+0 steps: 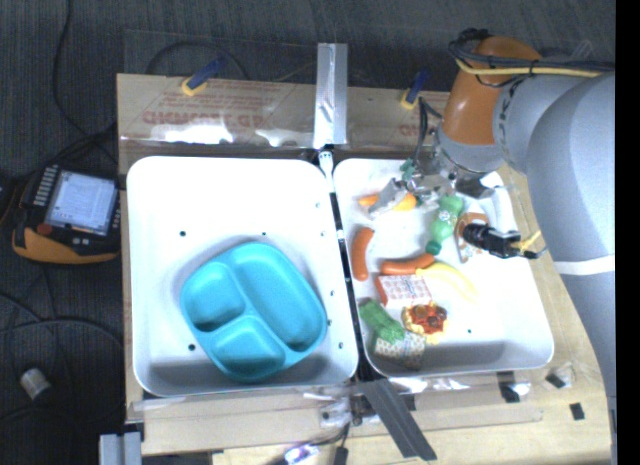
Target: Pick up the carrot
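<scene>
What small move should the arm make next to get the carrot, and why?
Probably lower the pincer a little onto the carrot. It sits at the right bin's upper end among the toy foods, with the small orange carrot just to its left, and nothing is visibly held.

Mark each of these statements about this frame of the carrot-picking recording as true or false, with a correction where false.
1. The blue divided plate lies in the left bin. True.
2. The toy foods lie in the same bin as the plate. False: they lie in the right bin.
3. The pincer is over the far end of the right bin. True.
4. The yellow banana sits on the plate. False: it lies on the right bin's floor, beside a red sausage.
5. A handheld device with a screen lies to the left of the bench. True.
</scene>
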You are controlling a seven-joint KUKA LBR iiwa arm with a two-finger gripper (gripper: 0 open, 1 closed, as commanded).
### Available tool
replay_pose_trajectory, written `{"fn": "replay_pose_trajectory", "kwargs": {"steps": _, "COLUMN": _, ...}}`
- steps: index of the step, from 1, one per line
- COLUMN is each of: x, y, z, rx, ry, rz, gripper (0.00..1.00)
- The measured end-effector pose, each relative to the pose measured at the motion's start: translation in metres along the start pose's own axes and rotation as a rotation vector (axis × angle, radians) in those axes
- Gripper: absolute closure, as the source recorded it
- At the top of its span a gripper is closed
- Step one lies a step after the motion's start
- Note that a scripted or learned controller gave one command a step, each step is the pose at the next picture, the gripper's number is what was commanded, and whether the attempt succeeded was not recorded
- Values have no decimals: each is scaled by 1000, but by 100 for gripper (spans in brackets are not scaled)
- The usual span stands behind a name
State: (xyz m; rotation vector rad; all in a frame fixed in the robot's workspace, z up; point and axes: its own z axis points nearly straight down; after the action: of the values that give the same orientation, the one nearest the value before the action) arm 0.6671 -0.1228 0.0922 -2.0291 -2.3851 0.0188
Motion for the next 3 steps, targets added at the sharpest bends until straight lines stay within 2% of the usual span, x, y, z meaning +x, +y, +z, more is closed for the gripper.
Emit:
{"fn": "replay_pose_trajectory", "kwargs": {"steps": 1, "x": -10, "y": -1, "z": -74, "rx": -13, "ry": -4, "rz": -154, "gripper": 0}}
{"fn": "replay_pose_trajectory", "kwargs": {"steps": 2, "x": -8, "y": -2, "z": -2, "rx": -7, "ry": -1, "rz": -395, "gripper": 0}}
{"fn": "replay_pose_trajectory", "kwargs": {"steps": 3, "x": -6, "y": -1, "z": -8, "rx": -11, "ry": 3, "rz": -396, "gripper": 100}}
